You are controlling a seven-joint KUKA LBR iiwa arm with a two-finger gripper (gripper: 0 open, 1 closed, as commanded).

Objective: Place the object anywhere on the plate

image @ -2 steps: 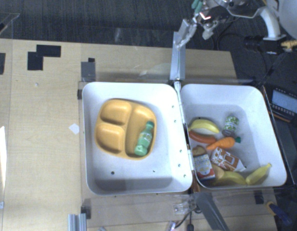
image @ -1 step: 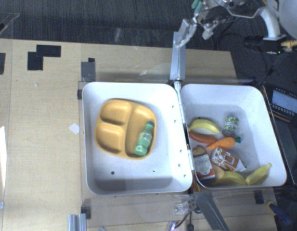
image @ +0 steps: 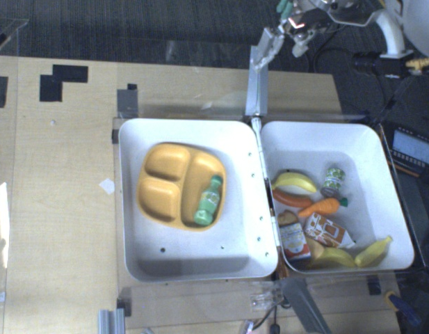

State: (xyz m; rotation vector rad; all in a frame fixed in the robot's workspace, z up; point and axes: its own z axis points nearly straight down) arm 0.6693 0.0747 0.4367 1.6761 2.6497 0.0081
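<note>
A yellow plate (image: 162,193) with three compartments lies in the left bin (image: 165,259). A green bottle (image: 208,201) rests on its side in the plate's right-hand compartment. My gripper (image: 285,42) hangs high over the far end of the divider between the bins, well away from the plate and the bottle. It is open, and nothing is between its fingers.
The right bin (image: 363,145) holds a banana (image: 295,181), a carrot (image: 320,207), a small can (image: 332,179), a juice carton (image: 329,231), another banana (image: 354,255) and a small packet (image: 292,237). A metal post (image: 255,92) stands behind the divider.
</note>
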